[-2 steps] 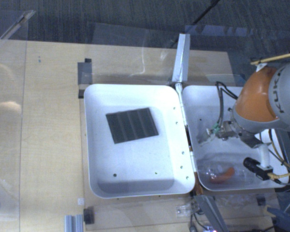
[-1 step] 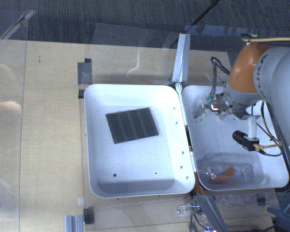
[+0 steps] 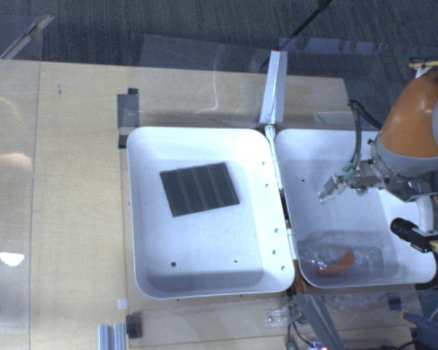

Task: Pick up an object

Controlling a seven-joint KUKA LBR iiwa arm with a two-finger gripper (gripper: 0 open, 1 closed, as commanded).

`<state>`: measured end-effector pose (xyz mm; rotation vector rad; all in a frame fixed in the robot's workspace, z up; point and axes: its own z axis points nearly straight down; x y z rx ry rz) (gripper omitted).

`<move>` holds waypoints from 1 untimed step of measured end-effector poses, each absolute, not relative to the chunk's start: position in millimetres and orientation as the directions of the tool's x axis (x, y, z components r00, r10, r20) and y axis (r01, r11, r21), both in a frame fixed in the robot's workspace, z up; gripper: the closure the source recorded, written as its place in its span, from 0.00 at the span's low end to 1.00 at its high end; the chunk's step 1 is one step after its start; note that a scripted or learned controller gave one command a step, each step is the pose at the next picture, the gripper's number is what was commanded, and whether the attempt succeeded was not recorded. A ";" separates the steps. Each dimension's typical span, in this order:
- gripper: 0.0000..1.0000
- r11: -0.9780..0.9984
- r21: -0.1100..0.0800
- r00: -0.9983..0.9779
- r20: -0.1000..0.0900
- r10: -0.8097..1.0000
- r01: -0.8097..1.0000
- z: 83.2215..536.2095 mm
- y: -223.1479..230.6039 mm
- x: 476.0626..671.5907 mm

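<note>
The tabletop (image 3: 66,217) is pale wood and carries two shallow white bins side by side, their inner rims touching along a seam near the tabletop's middle. A clear panel stands over the tabletop's left part and catches glare.

The left bin (image 3: 204,268) is the wider of the two. A dark ribbed rectangular mat (image 3: 199,189) lies flat on its floor, toward the bin's far-left corner and slightly turned against the rims.

The right bin (image 3: 306,159) sits against the tabletop's right edge. The arm (image 3: 416,130) comes in over that bin's right rim, its orange band large at the far-right corner of the bin and the grey wrist below it.

A metal post (image 3: 274,93) rises from the far end of the seam between the bins.

A clear plastic container (image 3: 347,259) lies on its side on the right bin's floor, close to the near rim, with an orange-red piece (image 3: 336,264) visible through it.

The end effector (image 3: 334,187) hangs over the middle of the right bin, pointing toward the seam, apart from the clear container. Whether it is released or clenched I cannot tell; it is too small and pale against the white floor. Nothing can be seen in its grasp.
</note>
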<state>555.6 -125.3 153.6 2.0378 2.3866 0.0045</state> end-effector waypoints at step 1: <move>0.00 -0.010 0.002 0.010 0.001 1.000 1.000 128.5 -113.0 537.7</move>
